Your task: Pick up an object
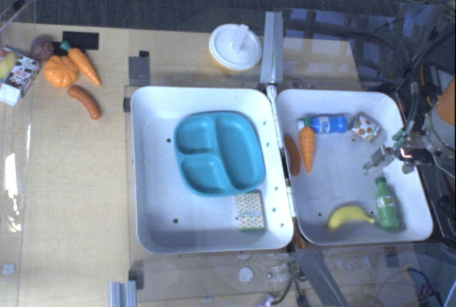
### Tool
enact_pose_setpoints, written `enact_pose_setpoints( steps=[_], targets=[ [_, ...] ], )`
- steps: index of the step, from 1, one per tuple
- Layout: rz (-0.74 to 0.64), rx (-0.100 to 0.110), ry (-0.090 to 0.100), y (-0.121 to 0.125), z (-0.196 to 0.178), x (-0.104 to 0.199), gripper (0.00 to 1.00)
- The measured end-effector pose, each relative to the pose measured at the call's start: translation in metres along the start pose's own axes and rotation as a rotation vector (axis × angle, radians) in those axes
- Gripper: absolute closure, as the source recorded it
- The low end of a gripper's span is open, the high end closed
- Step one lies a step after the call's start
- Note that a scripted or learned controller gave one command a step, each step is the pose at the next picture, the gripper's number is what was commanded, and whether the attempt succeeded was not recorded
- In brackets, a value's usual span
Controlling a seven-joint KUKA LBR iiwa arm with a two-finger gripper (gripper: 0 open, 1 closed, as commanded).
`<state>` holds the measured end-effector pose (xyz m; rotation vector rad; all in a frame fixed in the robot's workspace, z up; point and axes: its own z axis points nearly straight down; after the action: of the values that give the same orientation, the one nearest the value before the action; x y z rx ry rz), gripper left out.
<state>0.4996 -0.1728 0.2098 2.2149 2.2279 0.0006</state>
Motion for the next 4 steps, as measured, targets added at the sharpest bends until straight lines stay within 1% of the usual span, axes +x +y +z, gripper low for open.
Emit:
enact_pose_setpoints(
  steps=[1,2,3,4],
  targets=[
    [-0.244,-0.007,-0.003,0.001,0.113,-0.03,0.0],
    [-0.232,-0.005,-0.002,0.061,0.045,-0.023,0.0],
    [-0.391,-0.012,-0.007,0.018,0.12,-0.033,0.0],
    [-0.298,-0.006,-0.003,0.087,0.078,-0.032,0.0]
  ],
)
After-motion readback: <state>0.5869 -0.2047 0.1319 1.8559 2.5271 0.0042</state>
